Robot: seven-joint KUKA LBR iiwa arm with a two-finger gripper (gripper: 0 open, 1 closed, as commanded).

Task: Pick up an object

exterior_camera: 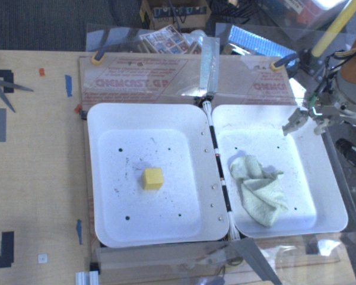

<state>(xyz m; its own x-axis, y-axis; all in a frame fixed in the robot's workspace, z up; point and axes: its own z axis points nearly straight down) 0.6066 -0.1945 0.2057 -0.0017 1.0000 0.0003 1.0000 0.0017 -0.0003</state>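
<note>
You can see the two grey fingers (295,122) of the gripper (307,121) spread apart with nothing between them; one tip hangs over the upper right corner of the right-hand shallow white plastic bin (329,177), the other sits just to its right, near the bin's far right rim. Behind the fingers, the gripper body and the grey arm (344,103) run off toward the right edge of the view, with cables looped around the wrist.

Below and to the left of the fingers, well apart from them, you find a crumpled pale grey-white cloth (258,190) lying on the floor of that same bin, stretching from the bin's middle toward its lower edge. Nothing touches it.

Across the central seam where the two bins meet, look into the left-hand shallow white plastic bin (101,159): a small yellow cube-shaped block (152,179) sits alone near the middle of its floor, far from the gripper. Dark specks and a few small holes dot both bin floors.

Beyond the bins' far edges you see a clear plastic sheet with red lettering (136,82) lying flat. The bins rest on a light wooden bench top (35,177), which carries bits of blue tape and black marks on its left part.
</note>
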